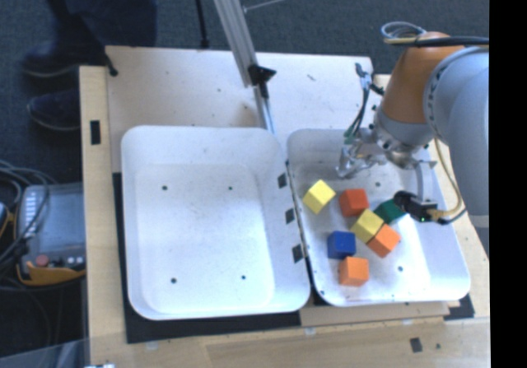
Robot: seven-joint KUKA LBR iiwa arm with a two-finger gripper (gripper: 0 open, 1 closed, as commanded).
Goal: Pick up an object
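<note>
The gripper (352, 162) hangs over the far part of the right bin (445, 276), whether clenched or released I cannot tell, and the blocks lie just nearward of it, the yellow block (319, 196) to its near left and the red block (354, 202) directly below.

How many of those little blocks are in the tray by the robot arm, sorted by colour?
Yellow blocks: 2
Orange blocks: 3
Blue block: 1
Green block: 1
Total: 7, all in the right bin
</note>
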